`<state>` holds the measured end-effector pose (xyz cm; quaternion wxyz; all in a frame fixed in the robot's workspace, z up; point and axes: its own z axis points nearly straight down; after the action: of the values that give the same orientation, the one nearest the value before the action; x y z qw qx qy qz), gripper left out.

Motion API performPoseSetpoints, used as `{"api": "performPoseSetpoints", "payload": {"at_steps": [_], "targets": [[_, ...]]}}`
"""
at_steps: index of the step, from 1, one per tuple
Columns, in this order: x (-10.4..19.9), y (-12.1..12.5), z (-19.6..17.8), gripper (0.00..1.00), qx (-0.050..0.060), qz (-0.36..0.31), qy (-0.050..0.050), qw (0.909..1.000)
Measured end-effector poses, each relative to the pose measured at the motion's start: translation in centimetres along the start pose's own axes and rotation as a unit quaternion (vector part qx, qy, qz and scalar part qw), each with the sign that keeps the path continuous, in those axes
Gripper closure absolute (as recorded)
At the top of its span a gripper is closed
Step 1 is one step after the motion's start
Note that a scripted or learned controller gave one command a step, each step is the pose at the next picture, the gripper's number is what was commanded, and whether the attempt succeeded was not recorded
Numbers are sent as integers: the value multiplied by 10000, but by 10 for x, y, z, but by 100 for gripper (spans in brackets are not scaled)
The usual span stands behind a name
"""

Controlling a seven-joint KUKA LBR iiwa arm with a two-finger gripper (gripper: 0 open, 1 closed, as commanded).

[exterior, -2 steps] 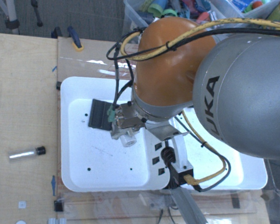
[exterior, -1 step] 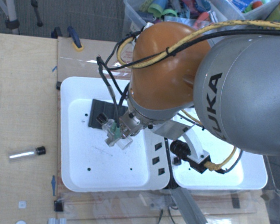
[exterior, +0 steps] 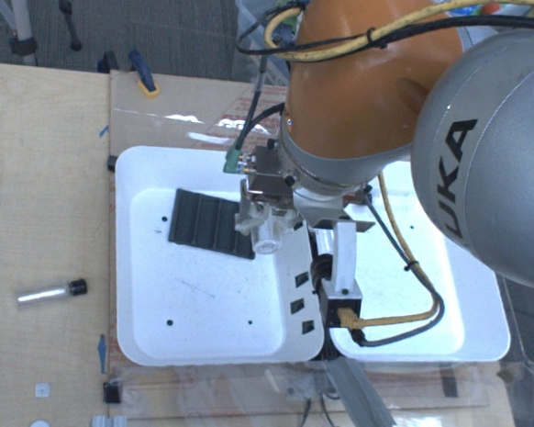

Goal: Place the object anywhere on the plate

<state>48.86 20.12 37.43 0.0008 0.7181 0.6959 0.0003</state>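
Observation:
A flat black ribbed plate point(exterior: 204, 221) lies in the back half of the left white bin point(exterior: 138, 327). My gripper point(exterior: 263, 228) hangs right over the plate's right end, under the big orange and grey wrist, which hides that end. A pale round piece point(exterior: 266, 245) shows at the gripper's lower tip; I cannot tell whether it is a held object or part of the gripper.
A clear vial with a black cap point(exterior: 51, 292) lies on the wooden bench left of the bins. The right bin point(exterior: 442, 332) sits under the arm, with a white bracket and yellow cable point(exterior: 342, 260) along the divide. A blue clamp point(exterior: 147, 81) sits at the back.

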Motion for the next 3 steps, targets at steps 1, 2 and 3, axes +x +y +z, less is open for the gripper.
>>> {"api": "performPoseSetpoints", "payload": {"at_steps": [1,2,3], "targets": [[23,-5,54,100,36,1350,-14,9908],[22,-12,242,100,36,2814,-15,9596],[7,-2,137,100,10,122,2,9999]]}}
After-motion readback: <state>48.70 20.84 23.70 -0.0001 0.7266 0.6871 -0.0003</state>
